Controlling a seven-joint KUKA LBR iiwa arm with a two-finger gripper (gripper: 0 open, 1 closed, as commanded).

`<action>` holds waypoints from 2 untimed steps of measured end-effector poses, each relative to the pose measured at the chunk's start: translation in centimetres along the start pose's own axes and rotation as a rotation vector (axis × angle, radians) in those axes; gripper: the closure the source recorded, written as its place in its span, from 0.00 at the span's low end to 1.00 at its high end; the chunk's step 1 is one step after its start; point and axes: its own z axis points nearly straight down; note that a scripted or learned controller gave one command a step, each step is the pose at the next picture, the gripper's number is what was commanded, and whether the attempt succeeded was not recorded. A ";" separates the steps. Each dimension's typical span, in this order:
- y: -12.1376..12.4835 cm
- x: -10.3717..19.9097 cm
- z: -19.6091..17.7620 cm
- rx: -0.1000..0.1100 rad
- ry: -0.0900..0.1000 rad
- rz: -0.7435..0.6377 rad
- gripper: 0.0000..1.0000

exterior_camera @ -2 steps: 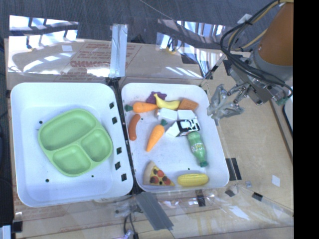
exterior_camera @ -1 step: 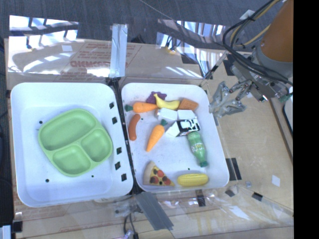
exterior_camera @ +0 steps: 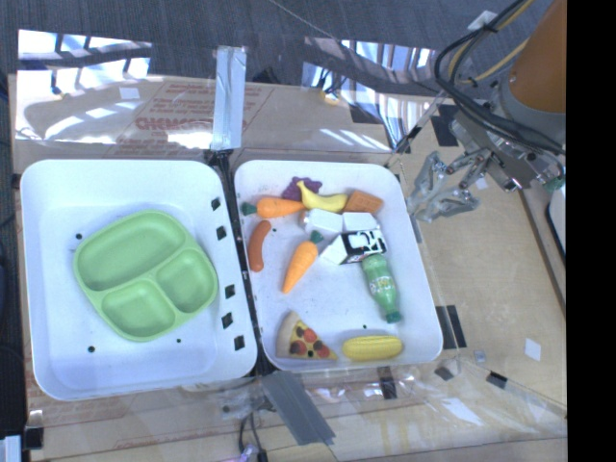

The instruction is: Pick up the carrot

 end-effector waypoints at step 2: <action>1.3 2.5 2.7 -0.007 0.002 -0.477 1.00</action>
